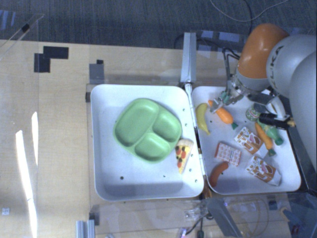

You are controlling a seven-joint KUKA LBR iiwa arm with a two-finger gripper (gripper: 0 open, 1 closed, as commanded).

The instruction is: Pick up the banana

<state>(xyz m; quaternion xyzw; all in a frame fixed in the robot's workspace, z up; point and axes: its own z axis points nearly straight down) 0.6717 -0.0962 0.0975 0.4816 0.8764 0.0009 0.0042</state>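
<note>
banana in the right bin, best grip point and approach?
Grip the banana at its thick middle, coming straight down with fingers closing across its short width. It lies flat, long axis running along the bin's left wall, so the wall-side finger has little room. The carrot sits just right of its upper end, so staying mid-body or lower looks safer. The gripper is near that carrot.

Floor: dark grey carpet point(124, 9) lying beyond the bench.
Bench: pale wood top point(44, 148) catching streaks of light.
Cable: looping across the carpet point(233, 6).
</note>
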